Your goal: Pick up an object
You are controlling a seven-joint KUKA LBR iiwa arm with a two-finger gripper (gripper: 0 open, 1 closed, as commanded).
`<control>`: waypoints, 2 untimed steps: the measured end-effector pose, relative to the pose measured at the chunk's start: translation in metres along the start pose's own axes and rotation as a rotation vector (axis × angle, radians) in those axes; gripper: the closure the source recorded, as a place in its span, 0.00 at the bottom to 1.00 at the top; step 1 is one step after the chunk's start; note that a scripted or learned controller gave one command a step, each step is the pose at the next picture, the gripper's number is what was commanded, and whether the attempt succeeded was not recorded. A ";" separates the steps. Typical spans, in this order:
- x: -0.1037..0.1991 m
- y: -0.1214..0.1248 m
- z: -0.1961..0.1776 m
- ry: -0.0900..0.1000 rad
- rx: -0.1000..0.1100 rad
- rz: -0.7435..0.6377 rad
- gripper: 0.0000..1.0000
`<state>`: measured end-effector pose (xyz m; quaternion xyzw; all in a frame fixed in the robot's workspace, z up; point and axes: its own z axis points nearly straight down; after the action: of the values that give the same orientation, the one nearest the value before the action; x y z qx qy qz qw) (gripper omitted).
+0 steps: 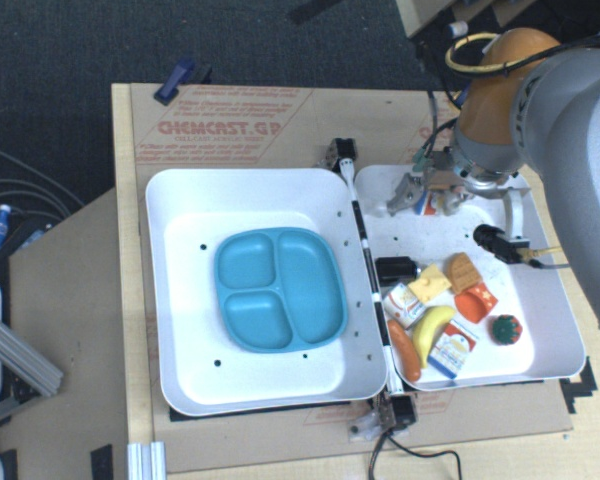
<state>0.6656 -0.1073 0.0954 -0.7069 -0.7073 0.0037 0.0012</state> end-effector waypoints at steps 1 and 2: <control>0.000 0.001 -0.011 -0.001 -0.003 -0.001 1.00; 0.000 0.001 -0.010 -0.001 -0.002 -0.001 0.00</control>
<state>0.6661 -0.1070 0.1057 -0.7066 -0.7076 0.0034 -0.0001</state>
